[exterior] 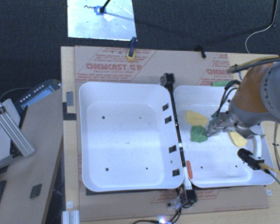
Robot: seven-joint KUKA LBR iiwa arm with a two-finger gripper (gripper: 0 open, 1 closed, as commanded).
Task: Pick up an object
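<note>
At the bottom edge, closest to us, a bunch of wires and a clip point(184, 200) sit where the two bins meet. The table point(70, 181) is light wood with a sheet of brown cardboard point(116, 64) with red writing under the bins, and the floor around it is dark carpet point(28, 31). A shiny silver plate point(101, 13) lies on the carpet at 12 o'clock. The left bin point(126, 134) is white with small dots in it. The right bin point(214, 167) holds a green object point(198, 134), a yellow piece point(196, 117) just beside it at 12 o'clock, and another yellow piece point(238, 139) at 3 o'clock. The green object is a lumpy blob, so I cannot tell which way it points. The claw point(212, 127) is low, right at the green object's 2 o'clock side. I cannot tell if the claw is clenched or let go.
</note>
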